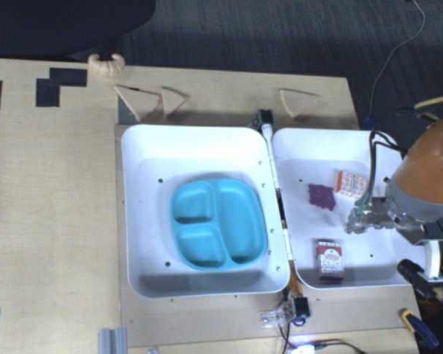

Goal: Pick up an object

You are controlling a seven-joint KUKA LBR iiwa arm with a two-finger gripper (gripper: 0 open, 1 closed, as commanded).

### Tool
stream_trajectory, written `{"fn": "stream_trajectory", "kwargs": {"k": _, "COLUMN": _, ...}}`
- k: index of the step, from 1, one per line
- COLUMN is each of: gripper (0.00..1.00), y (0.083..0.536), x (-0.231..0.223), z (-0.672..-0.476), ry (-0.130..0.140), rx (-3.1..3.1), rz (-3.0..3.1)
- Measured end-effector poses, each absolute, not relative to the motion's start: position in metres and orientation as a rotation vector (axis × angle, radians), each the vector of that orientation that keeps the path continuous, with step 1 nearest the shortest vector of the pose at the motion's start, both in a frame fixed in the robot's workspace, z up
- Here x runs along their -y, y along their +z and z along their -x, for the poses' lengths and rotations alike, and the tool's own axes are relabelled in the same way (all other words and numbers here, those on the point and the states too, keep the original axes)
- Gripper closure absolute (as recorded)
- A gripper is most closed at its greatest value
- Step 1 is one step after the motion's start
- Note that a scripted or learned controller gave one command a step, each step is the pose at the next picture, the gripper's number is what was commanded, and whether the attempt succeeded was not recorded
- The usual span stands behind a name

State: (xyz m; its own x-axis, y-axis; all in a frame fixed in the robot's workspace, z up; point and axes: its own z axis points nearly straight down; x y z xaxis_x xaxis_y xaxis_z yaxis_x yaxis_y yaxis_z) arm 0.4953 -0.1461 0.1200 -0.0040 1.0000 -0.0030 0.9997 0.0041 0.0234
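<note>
**Gripper low in the right bin, among three small items**

We see the gripper (360, 220) inside the right bin (303, 153); whether it is spread or closed, we cannot tell. Just left of it lies a purple object (321, 195). An orange-and-white packet (350, 184) sits just above it. A small red box (329, 259) rests below and left. Nothing visibly sits in its grasp. Left of that bin, the left bin (144, 198) holds a blue divided tray (218, 223).

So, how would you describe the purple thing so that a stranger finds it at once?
Look at the right white bin, the one without the blue divided plate. Near its middle lies a small purple object, left of an orange-and-white packet and above a small red box. It is the only purple, unprinted item there.
</note>
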Motion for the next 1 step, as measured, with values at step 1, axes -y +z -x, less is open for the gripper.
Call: {"fn": "stream_trajectory", "kwargs": {"k": 1, "gripper": 0.00, "y": 0.1200, "x": 0.1460, "z": -0.4952, "ry": 0.022, "rx": -2.213, "rz": -2.203}}
